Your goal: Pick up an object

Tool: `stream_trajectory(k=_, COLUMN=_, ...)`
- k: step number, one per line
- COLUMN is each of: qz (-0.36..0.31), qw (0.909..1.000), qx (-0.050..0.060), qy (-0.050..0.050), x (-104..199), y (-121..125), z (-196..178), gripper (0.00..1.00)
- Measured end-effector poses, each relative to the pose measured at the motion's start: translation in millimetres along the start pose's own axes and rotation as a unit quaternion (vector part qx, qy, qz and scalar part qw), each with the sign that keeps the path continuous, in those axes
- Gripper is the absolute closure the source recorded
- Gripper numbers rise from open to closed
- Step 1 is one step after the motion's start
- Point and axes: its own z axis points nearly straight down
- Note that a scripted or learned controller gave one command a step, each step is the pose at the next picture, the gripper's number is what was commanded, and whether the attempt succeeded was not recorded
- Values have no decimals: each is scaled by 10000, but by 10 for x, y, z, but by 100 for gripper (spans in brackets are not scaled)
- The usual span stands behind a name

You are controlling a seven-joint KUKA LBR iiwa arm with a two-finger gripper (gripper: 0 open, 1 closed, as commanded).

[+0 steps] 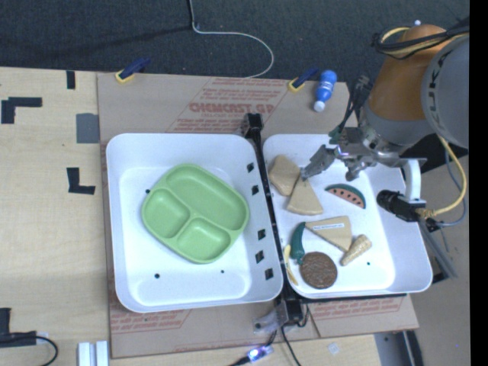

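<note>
1. The arm (415,75) is running off the picture's right edge, so part of its grey body and orange band is cut off; its wrist is hanging over the right bin (396,277).
2. The gripper (329,162) is spreading its two fingers apart above the right bin's upper part, with nothing between them; one fingertip is reaching toward the tan wedge (280,175), though whether it is touching is unclear.
3. Below that wedge a second tan wedge (305,200) is lying flat, touching it.
4. A watermelon slice (345,195), red with a green rind, is lying right of the wedges.
5. Further down are sitting a pale flat wedge (332,231), a cone-shaped piece (354,248), a round brown cookie (318,269) and a small dark-green thing (297,242) too small to identify.
6. The left bin (126,204) is holding a smooth green divided plate (195,213).
7. Both bins are resting on brown cardboard (221,109) over a light wooden bench (46,227); a small blue-and-white bottle (325,90) is lying on the cardboard above the right bin, near dark carpet (91,17).
</note>
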Motion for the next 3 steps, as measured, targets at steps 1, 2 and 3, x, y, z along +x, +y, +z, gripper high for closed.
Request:
stream_trajectory(k=1, qz=10, qw=10000, qx=6, qy=-15, x=55, y=-660, z=1265, gripper=0)
stream_trajectory(k=2, qz=5, qw=10000, qx=-28, qy=-11, x=55, y=-619, z=1092, gripper=100)
stream_trajectory(k=3, qz=7, qw=10000, qx=-23, qy=-9, x=55, y=-621, z=1100, gripper=0)
